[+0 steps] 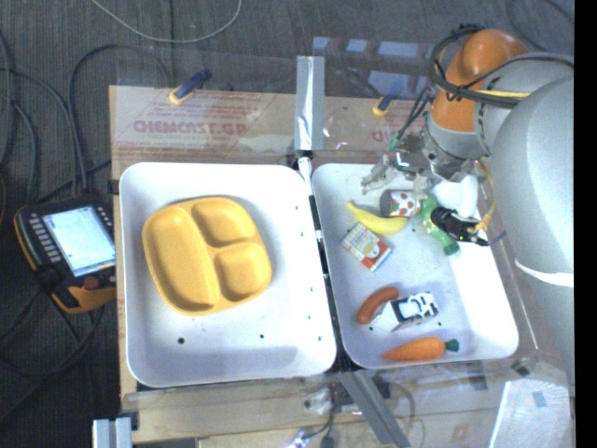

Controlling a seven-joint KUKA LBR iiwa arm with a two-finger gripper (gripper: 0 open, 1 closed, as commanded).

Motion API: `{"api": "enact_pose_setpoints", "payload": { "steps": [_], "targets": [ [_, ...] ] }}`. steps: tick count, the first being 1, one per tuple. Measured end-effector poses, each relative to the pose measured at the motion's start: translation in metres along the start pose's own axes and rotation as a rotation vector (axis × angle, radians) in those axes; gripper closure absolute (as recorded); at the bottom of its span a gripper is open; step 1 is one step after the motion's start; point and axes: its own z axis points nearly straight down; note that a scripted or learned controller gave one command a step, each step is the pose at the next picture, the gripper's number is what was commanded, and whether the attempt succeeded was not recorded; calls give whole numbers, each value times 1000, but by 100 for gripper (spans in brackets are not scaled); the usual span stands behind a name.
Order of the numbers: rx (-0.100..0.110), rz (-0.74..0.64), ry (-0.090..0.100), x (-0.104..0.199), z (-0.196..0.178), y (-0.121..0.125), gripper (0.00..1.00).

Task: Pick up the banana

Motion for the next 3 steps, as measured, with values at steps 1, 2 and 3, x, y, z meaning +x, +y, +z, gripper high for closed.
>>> {"api": "enact_pose_setpoints", "payload": {
  "steps": [1, 2, 3],
  "targets": [
    [-41, -288, -23, 3, 7, -23, 0],
    [-12, -439, -6, 22, 22, -69, 0],
    [-10, -440, 1, 25, 13, -69, 100]
  ]
}}
